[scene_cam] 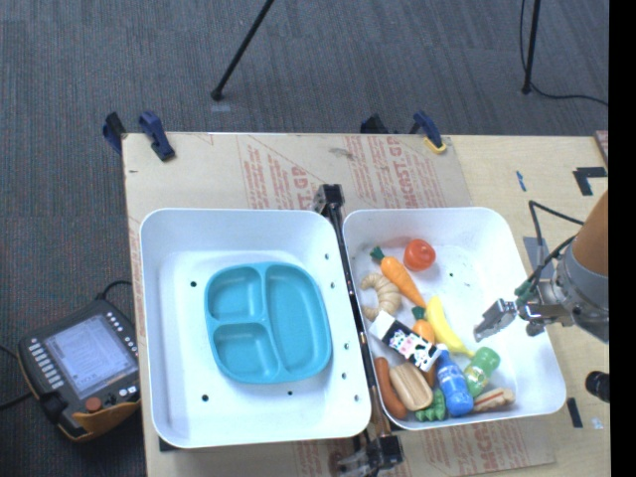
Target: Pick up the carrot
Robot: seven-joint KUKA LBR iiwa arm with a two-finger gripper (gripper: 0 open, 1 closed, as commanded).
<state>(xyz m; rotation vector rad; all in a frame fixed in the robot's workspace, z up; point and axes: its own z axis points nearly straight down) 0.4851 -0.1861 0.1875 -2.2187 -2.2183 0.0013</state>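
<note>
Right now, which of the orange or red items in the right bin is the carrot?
The long tapered orange one with a green top, lying beside the round red tomato.

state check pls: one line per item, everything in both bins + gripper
carrot: lying in right bin, ungrasped
tomato: beside carrot's tip, loose
banana: lying in the pile
blue bottle: lying on its side
green bottle: tilted, loose
hot dog: lying by bin wall
blue tray: flat in left bin
gripper: over right bin, holding nothing
</note>
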